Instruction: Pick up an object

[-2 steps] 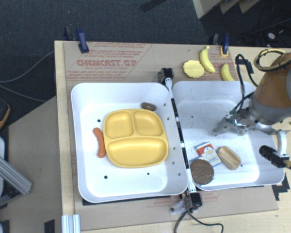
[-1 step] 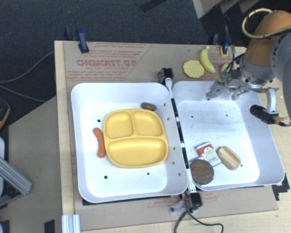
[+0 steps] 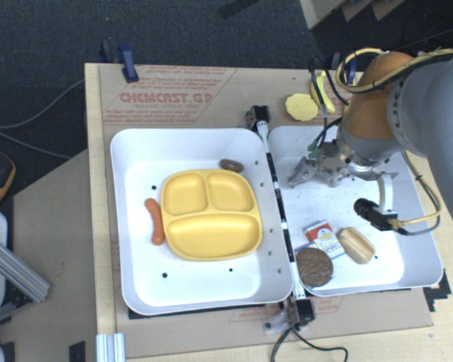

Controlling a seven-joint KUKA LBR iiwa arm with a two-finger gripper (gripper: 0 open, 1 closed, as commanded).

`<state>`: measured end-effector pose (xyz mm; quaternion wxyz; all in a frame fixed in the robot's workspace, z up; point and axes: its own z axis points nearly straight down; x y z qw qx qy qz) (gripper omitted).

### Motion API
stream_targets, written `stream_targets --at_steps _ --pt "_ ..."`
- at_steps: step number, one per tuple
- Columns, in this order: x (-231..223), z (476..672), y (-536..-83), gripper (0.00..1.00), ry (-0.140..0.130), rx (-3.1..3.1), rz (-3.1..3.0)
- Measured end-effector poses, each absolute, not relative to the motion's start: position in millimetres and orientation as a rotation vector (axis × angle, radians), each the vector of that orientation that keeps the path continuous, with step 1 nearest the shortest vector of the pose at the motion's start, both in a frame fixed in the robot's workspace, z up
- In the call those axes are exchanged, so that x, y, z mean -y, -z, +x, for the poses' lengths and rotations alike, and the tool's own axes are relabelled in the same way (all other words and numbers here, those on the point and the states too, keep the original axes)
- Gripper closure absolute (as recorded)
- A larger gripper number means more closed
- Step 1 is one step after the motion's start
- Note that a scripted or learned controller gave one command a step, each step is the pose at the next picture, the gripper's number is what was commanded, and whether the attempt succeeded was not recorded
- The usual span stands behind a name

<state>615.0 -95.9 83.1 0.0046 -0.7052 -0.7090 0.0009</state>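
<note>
An overhead, slanted camera view looks down on a tabletop point(image 3: 174, 96) covered with brown cardboard bearing red printed lettering. Two shallow white bins sit side by side on it, touching along their inner edges.

The left bin point(image 3: 128, 202) holds a yellow divided plate point(image 3: 210, 213) with three compartments, lying flat near the bin's middle. An orange sausage-shaped toy point(image 3: 155, 221) lies just beside the plate's left edge. A small dark brown oval object point(image 3: 231, 165) rests just above the plate's upper right corner.

The right bin point(image 3: 408, 266) holds three small items clustered near its front edge: a round dark brown patty point(image 3: 315, 267), a small red and white box point(image 3: 324, 239) touching the patty's upper side, and a tan bread-roll shape point(image 3: 356, 245) just to the right of the box.

The grey arm point(image 3: 426, 104), with its orange band point(image 3: 374, 100), reaches in from the right over the back half of the right bin. Its gripper point(image 3: 317, 173) hangs low over the bin's upper left area, well apart from the three items. Whether the fingers are apart or together cannot be told from this angle, and nothing is seen between them.

A yellow lumpy object point(image 3: 301, 107) lies on the cardboard behind the right bin. A blue clamp point(image 3: 126, 61) grips the tabletop's far left edge.
</note>
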Motion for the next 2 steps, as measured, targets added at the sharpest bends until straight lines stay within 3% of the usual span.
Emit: stream_targets --at_steps 1,2 --pt "201 668.5 -86 0.00 0.004 2.224 -2.233" --pt "129 603.5 -84 0.00 -0.003 2.219 -2.212"
